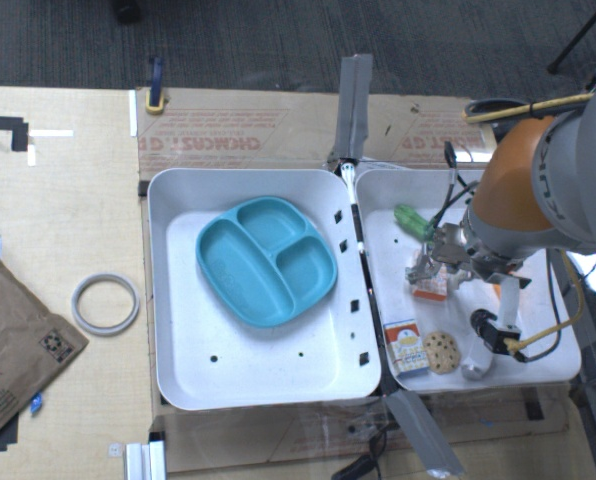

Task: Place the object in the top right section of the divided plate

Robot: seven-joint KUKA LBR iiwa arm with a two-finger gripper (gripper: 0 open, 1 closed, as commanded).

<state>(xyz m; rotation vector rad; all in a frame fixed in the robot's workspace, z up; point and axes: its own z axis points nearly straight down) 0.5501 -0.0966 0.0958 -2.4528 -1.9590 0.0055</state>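
A blue divided plate (268,260) lies in the left bin (178,298), with one long section and two smaller ones, all bare. My gripper (433,261) is down in the right bin (553,363), directly over a small red and white packet (430,288) and touching or nearly touching it. The wrist hides the gripper's tips, so a hold on the packet is not visible. A green object (410,220) lies just up and left of the gripper.
Along the right bin's front lie a small printed carton (404,346), a round cookie (440,350) and a pale grey object (475,366). An orange piece (498,290) peeks out beside the wrist. A tape ring (105,302) sits on the bench at left.
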